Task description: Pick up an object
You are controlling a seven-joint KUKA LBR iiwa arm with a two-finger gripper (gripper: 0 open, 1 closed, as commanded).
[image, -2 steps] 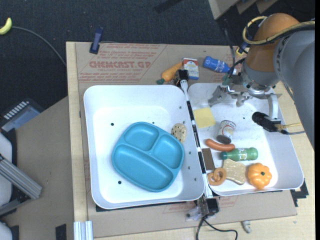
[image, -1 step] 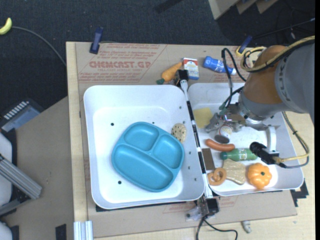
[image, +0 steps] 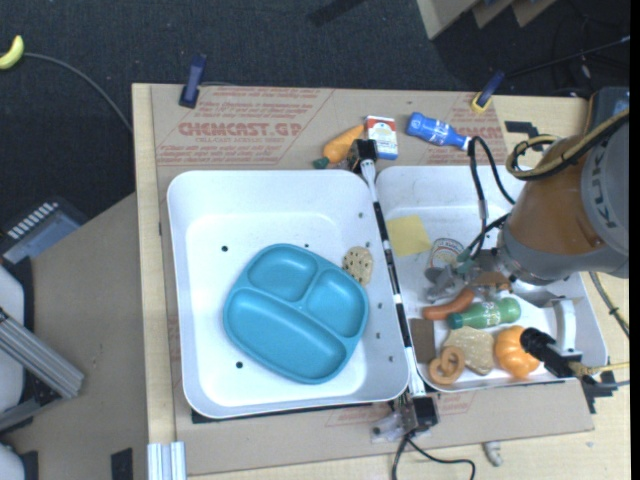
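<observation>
"CHEMCAST GP" is printed in red, upside-down letters on the brown paper sheet (image: pixel 250 123) covering the worktop; the smaller lines around it cannot be read.

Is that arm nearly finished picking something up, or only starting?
Only starting, it seems. The end effector is down in the right bin among the toy food, beside the green bottle and the hot dog. Nothing looks lifted. The grasp and the lift remain.

Bins (image: pixel 200 218): two. Blue tray (image: pixel 295 311): one. Cookie (image: pixel 357 262): one. Green bottle (image: pixel 487 315): one. Blue bottle (image: pixel 437 130): one. Yellow sponge (image: pixel 408 235): one.
</observation>
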